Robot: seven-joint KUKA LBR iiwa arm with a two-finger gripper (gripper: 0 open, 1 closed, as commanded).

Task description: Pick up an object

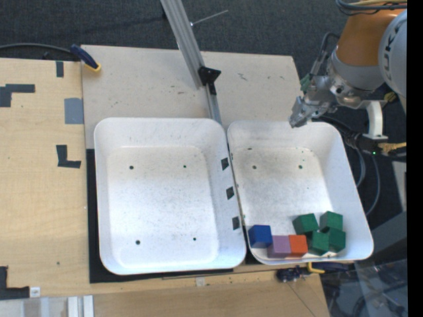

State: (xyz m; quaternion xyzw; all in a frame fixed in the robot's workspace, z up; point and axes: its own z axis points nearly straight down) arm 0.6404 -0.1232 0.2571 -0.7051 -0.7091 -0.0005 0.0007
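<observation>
Small blocks lie clustered in the near corner of the right bin (344, 157): a blue cube (260, 235), a purple block (281, 245), an orange block (298, 244) and several green blocks (322, 230). My gripper (299, 117) hangs over the bin's far rim, well away from the blocks, at the end of the grey arm with its orange band (367, 39). Nothing shows between its fingers.
The left bin (106, 177) sits beside the right one, with black clips along their shared edge. A grey metal bar (186, 35) slants down from the top to the bins' junction. Cables run along the bench's right side.
</observation>
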